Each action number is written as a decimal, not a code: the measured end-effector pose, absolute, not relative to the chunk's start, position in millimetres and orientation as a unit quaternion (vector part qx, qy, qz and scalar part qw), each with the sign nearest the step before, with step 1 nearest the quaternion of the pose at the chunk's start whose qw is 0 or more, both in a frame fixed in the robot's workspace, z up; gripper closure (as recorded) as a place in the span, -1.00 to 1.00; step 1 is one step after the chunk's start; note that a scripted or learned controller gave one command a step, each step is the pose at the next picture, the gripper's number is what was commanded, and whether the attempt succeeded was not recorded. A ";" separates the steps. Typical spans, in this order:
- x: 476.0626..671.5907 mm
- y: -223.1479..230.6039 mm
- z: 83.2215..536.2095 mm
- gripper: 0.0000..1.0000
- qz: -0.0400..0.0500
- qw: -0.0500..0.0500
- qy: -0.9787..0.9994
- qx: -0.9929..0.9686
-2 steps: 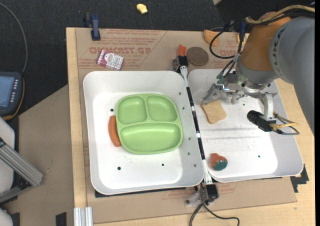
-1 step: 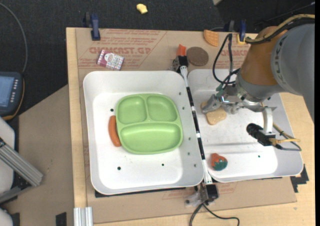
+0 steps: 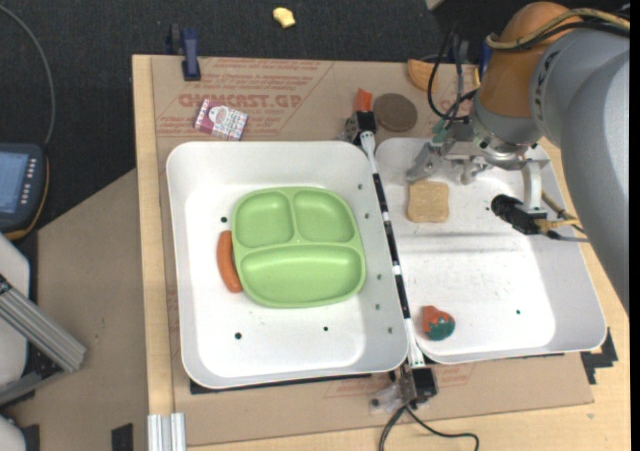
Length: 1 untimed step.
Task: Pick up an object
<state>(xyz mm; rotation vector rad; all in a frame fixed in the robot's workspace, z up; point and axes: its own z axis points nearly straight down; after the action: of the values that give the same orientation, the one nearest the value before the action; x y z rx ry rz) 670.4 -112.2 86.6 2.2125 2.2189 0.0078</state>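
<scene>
Hovering low over the right bin (image 3: 560, 319), the gripper (image 3: 447, 165) sits just above a flat, roughly square tan slice of toast (image 3: 428, 202); its grip state cannot be told. A small red-and-teal toy (image 3: 436, 323) lies near that bin's front. In the left bin (image 3: 200, 319), a three-compartment green plate (image 3: 298, 246) touches an orange hot dog (image 3: 228, 261) lying front-to-back.

Grey KUKA arm w/ orange band (image 3: 560, 59) is cut off by top & right edges, and its bulk hides the far-right corner of the shallow white right bin (image 3: 500, 339). Two-finger metal gripper (image 3: 450, 164) is blurred w/ its tips too small to make out; orange carrot-like stick (image 3: 228, 261) is partly tucked under the green divided plastic plate (image 3: 297, 246). Small red-and-teal object (image 3: 436, 323) is too small to identify
</scene>
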 end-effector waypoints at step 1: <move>641.0 -91.9 86.0 -1.00 0.000 0.000 0.707 0.707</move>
<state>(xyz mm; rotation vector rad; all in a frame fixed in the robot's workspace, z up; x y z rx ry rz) 641.0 -91.9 86.0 2.2215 2.2228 0.0001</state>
